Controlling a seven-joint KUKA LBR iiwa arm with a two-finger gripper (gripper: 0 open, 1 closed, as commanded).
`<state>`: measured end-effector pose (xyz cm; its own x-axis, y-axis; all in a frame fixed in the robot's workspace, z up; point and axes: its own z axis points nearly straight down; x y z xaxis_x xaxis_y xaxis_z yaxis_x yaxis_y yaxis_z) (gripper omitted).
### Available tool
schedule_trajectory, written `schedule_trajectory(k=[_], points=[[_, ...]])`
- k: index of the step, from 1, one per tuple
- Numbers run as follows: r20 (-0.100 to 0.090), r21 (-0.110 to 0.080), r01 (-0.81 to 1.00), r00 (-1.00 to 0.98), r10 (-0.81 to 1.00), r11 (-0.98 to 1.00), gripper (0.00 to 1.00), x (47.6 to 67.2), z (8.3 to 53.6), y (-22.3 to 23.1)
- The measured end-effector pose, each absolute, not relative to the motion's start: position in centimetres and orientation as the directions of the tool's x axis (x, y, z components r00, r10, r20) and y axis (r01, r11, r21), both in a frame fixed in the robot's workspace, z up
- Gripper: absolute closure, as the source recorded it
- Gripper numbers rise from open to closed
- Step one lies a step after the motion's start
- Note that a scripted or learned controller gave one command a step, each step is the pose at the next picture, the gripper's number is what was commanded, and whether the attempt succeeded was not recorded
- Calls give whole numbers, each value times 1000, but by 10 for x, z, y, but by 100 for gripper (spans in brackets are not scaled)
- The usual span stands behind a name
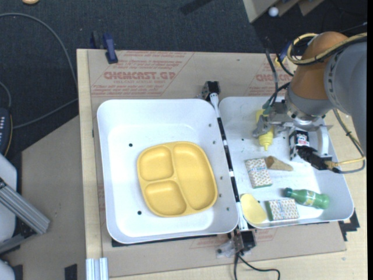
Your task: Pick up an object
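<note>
The pincer [273, 127] hangs low over the far part of the right white plastic bin [344, 198], and a small yellow squeeze bottle [266, 137] is right at its tip. If the bottle is gripped or only touched, I cannot tell, and how far the pincer is open is hidden under the grey wrist and the orange band.

I judge the step in hand to be the grasp itself; the next move needs a firm close on the bottle and then a straight lift, away from the bin wall.

Nearer to me in the same bin lie a tan wedge-shaped piece [280, 164], a small patterned square packet [258, 172], a green plastic bottle on its side [307, 198], a second patterned packet [282, 210] and a pale yellow oval piece [252, 209].

The left white bin [116, 156] holds a yellow divided plate with three compartments [176, 178].

The black parts and cables [309, 150] beside the wrist are hard to read.
</note>
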<state>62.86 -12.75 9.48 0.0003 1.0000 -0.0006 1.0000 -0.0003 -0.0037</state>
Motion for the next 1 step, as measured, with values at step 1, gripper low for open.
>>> schedule_trajectory(k=[1], points=[[0,2,1000,-1,1000,1,100,638,185,-72]])
